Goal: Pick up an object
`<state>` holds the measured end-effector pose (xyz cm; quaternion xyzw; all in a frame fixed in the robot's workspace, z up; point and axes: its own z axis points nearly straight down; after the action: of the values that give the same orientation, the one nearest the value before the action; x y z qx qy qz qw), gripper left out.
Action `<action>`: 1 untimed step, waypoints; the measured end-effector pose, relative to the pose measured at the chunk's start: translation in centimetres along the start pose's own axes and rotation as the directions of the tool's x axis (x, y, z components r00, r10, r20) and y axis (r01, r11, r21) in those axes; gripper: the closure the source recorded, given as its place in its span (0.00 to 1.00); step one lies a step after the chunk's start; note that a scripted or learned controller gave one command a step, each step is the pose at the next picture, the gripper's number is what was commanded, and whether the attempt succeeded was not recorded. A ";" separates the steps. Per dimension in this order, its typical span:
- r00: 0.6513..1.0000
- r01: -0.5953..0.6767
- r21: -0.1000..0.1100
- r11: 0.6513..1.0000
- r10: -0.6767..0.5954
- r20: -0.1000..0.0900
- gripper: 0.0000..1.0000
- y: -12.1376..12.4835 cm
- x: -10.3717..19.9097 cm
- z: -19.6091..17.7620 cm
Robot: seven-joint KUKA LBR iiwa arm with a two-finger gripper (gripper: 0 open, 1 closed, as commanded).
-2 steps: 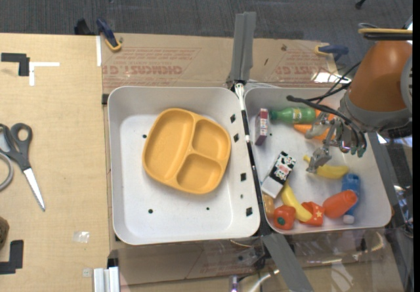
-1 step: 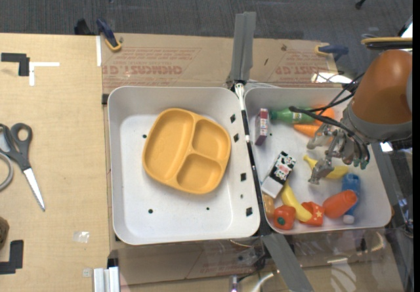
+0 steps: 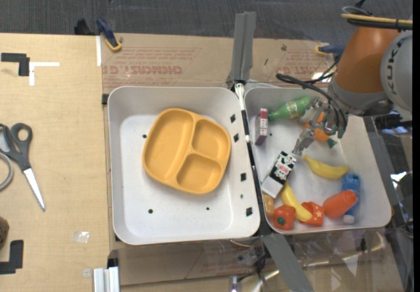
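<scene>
My gripper (image 3: 320,133) hangs low in the right bin (image 3: 374,153), near its back right, with its fingers spread. A small orange toy with a green end (image 3: 322,132) lies between the fingers, and I cannot tell whether they touch it. A green bottle (image 3: 289,109) lies just left of the gripper. A yellow banana (image 3: 325,167) rests just in front of it. A black and white carton (image 3: 279,172) lies at the front left of the gripper.
At the right bin's front lie a blue toy (image 3: 351,183), an orange-red toy (image 3: 338,203), a strawberry (image 3: 314,213), a second banana (image 3: 292,201) and a red pepper (image 3: 283,218). A pink box (image 3: 262,124) leans on the divider. The left bin (image 3: 125,172) holds a yellow divided plate (image 3: 187,151). Scissors (image 3: 23,161) lie far left.
</scene>
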<state>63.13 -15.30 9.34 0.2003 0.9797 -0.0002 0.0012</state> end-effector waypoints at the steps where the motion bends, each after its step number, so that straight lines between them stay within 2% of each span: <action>1: 0.995 -0.100 0.005 0.995 0.100 -0.007 0.00 0.8 0.1 0.1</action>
<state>63.32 -14.47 9.20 0.2493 0.9684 -0.0015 -0.0029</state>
